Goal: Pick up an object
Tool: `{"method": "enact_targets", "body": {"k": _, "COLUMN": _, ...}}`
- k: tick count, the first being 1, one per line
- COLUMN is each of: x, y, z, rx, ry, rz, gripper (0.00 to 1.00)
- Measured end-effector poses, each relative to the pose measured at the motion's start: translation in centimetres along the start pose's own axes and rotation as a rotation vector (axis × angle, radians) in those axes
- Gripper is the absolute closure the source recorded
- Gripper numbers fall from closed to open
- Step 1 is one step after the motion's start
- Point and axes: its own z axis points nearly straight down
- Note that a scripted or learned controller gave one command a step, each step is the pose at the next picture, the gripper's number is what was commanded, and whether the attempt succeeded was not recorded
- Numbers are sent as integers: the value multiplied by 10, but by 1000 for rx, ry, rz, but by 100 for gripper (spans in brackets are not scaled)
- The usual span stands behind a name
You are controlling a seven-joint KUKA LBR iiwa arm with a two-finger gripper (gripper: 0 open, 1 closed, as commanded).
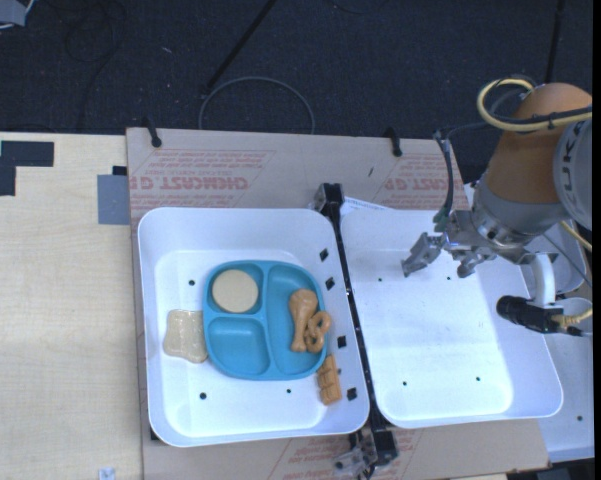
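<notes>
Gripper (442, 257) hangs over the right bin (520, 393), fingers spread apart, nothing between them. All objects sit in the left bin (150, 368): blue tray (248, 353) holding a round biscuit (234, 290) and a pretzel (307, 320); a toast piece (185, 335) touches the tray's left edge. Risk: closing here grabs air. Flat biscuit likely slips; divider between bins may snag the fingers.

The arm (540, 168) has an orange band above a grey wrist, with a yellowish cable (500, 98) looped at its top. Its end effector (442, 256) is grey metal.
</notes>
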Motion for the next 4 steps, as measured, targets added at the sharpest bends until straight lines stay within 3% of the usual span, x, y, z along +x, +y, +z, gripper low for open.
{"method": "enact_targets", "body": {"k": 1, "x": 0, "y": 3, "z": -8, "rx": -12, "ry": -1, "rz": -2, "gripper": 0}}
{"method": "enact_targets", "body": {"k": 3, "x": 4, "y": 11, "z": 92, "rx": -9, "ry": -1, "rz": -2, "gripper": 0}}
{"method": "enact_targets", "body": {"k": 4, "x": 3, "y": 11, "z": 79, "rx": -10, "ry": -1, "rz": 0, "gripper": 100}}
